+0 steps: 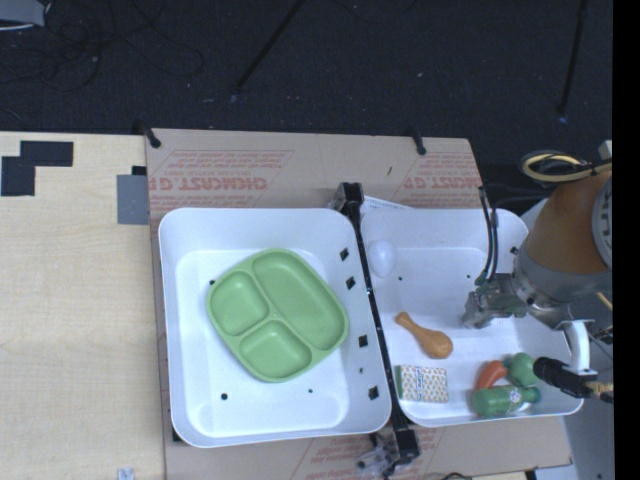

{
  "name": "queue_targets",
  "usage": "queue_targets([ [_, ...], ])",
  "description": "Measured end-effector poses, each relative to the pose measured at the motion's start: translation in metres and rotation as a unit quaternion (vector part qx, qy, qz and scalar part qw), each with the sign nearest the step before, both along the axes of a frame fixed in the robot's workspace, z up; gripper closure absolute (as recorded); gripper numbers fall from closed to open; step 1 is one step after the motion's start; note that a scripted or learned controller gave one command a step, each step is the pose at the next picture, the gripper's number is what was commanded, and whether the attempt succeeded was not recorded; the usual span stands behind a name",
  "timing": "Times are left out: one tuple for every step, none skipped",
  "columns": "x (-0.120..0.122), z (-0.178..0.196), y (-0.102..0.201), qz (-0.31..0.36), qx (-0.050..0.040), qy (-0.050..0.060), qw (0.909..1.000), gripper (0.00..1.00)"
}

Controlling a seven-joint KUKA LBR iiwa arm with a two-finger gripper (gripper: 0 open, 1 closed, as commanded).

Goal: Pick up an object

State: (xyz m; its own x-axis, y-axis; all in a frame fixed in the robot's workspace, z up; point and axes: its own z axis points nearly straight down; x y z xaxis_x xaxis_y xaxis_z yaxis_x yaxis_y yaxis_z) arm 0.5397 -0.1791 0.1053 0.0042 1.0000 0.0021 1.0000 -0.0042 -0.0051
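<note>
The right bin (440, 253) holds a tan drumstick-shaped toy (425, 336) near its middle. A small patterned packet (423, 382) lies at the front. At the front right corner are a green bottle (505, 399), an orange piece (490, 374) and a green round piece (521, 367). A pale egg-shaped item (382, 258) rests by the bin's left wall. My gripper (487, 308) hangs low over the right side of this bin, right of the drumstick and apart from it, just behind the orange piece. Its tip is dark and small.
The left bin (190, 268) carries a green divided plate (277, 313). A black divider (362, 308) runs between the bins. The arm's orange band (565, 223) and a black cable (490, 238) stand over the right bin's far right edge. Cardboard lies under both bins.
</note>
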Motion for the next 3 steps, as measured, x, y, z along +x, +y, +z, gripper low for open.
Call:
queue_targets([
  [-0.003, 0.048, 0.009, 0.003, -0.0008, -0.002, 1.0000, 1.00],
  [-0.006, 0.107, 0.008, 0.003, -0.0007, -0.001, 1.0000, 1.00],
  [-0.006, 0.115, 0.007, 0.002, -0.0008, -0.002, 1.0000, 1.00],
])
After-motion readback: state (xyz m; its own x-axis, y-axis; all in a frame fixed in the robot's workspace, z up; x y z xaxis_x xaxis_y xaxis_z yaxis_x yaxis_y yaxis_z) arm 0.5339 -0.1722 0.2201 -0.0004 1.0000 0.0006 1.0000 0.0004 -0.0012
